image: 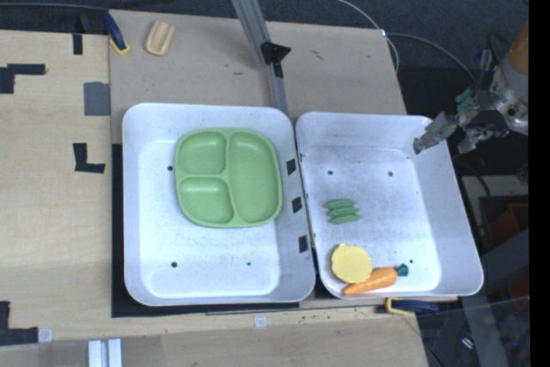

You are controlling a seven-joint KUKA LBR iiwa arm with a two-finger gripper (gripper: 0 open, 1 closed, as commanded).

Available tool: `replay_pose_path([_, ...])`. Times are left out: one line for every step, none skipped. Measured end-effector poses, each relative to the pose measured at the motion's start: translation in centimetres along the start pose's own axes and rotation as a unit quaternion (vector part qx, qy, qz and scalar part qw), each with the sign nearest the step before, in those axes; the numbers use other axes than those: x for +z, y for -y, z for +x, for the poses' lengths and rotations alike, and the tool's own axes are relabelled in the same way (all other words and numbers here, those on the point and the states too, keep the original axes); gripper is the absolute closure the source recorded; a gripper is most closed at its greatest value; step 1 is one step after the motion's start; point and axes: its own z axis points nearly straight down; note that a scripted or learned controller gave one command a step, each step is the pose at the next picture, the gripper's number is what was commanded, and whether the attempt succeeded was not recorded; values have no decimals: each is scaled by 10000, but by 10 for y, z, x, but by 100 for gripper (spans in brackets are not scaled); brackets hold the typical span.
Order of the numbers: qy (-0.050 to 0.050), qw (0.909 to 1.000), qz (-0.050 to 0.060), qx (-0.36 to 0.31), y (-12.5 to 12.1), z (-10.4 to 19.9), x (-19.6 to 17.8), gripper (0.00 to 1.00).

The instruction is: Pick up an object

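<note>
The right bin (447,211) holds three toy foods. A green pea pod (341,211) lies near its middle. A yellow round slice (351,263) and an orange carrot (371,280) sit together at its front edge. A green divided plate (229,177) lies in the left bin (146,211). My gripper (447,141) hovers over the right bin's far right corner, above the rim and well away from the foods. Its two fingers stand apart, open, with nothing between them.
A slanted metal pole (249,4) rises behind the bins, with a black clamp near their shared back corner. A tan block (159,38) and a blue and yellow clip (116,32) lie on the bench at back left. Cables (344,9) run across the back.
</note>
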Motion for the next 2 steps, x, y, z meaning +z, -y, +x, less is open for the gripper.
replay_pose_path([2,10000,1,-3,0,0,0,0])
replay_pose_path([0,10000,33,3,9,-1,60,0])
